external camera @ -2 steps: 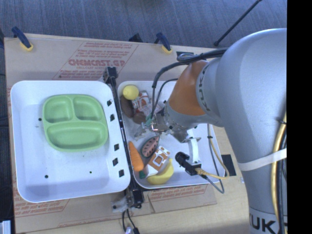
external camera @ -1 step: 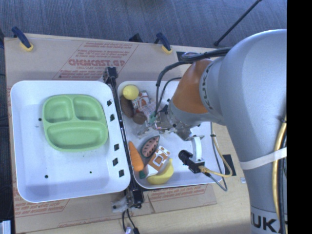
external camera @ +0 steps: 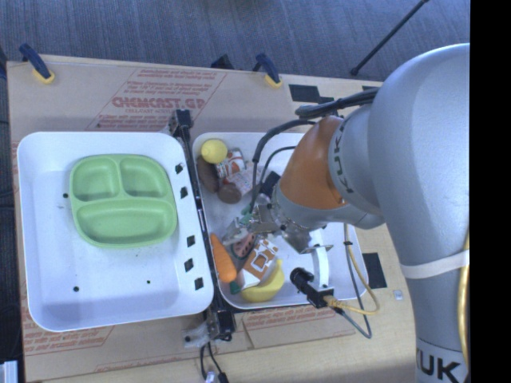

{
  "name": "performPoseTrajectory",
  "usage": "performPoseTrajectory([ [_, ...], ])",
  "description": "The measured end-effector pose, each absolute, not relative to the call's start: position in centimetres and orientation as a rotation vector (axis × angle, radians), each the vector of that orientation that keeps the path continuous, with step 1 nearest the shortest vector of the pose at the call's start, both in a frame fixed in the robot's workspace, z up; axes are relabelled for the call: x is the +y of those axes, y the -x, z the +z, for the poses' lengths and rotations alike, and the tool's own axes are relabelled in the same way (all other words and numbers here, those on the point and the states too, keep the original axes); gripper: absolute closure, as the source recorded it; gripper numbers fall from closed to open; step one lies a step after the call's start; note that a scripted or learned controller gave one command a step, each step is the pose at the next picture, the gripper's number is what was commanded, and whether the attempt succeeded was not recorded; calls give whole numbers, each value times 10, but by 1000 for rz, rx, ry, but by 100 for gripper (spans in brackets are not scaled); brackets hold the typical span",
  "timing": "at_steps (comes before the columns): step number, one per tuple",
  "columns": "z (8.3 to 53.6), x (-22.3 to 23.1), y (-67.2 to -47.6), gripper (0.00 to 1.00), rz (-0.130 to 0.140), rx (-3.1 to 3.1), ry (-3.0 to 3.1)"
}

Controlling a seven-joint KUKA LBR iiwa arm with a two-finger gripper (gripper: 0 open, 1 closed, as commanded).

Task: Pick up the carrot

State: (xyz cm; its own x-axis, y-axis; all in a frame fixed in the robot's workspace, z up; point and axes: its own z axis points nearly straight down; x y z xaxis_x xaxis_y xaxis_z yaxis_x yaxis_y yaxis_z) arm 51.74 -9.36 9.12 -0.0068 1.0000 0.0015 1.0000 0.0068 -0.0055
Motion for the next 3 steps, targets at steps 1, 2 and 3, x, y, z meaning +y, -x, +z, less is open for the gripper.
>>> performPoseTrajectory([
  [1,91,-93,-529,0,3,-2228,2211],
  [2,91,-94,-537,0,3,-2228,2211],
  [3,91,-92,-524,0,5,-2227,2209],
])
